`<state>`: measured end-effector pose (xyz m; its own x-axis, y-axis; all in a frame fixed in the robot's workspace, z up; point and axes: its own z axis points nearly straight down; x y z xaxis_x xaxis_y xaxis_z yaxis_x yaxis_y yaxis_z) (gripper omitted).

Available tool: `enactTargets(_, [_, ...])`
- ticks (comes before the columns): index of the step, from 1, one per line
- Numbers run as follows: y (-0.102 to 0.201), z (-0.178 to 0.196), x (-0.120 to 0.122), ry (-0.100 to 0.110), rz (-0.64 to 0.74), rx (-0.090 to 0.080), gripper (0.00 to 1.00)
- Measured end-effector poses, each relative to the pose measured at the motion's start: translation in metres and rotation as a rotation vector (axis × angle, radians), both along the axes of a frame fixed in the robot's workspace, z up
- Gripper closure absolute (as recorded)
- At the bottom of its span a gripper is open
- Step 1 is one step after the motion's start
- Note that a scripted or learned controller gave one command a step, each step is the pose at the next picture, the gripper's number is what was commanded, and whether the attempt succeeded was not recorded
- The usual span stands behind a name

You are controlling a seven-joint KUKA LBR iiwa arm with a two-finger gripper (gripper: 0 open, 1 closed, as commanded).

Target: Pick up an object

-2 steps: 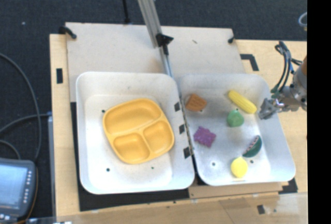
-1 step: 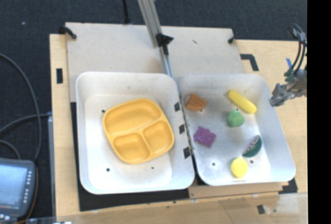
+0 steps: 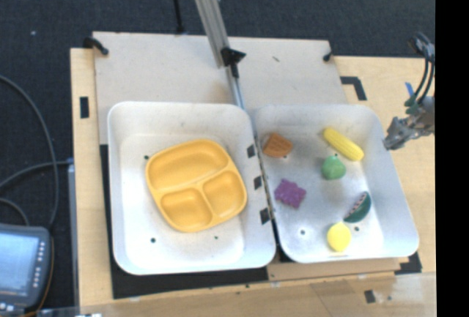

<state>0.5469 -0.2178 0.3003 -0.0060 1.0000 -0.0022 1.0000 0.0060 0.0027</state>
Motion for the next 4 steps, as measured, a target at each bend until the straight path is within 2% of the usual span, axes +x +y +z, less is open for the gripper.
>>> enactTargets(2, [0.108,0.004,0.017,0.001,0.002,0.002,1.00])
enactTargets(3, [0.163,-0.015,0.027,0.003,0.001,0.003,1.00])
enactTargets(4, [0.223,-0.019,0.041,0.001,0.002,0.003,1.00])
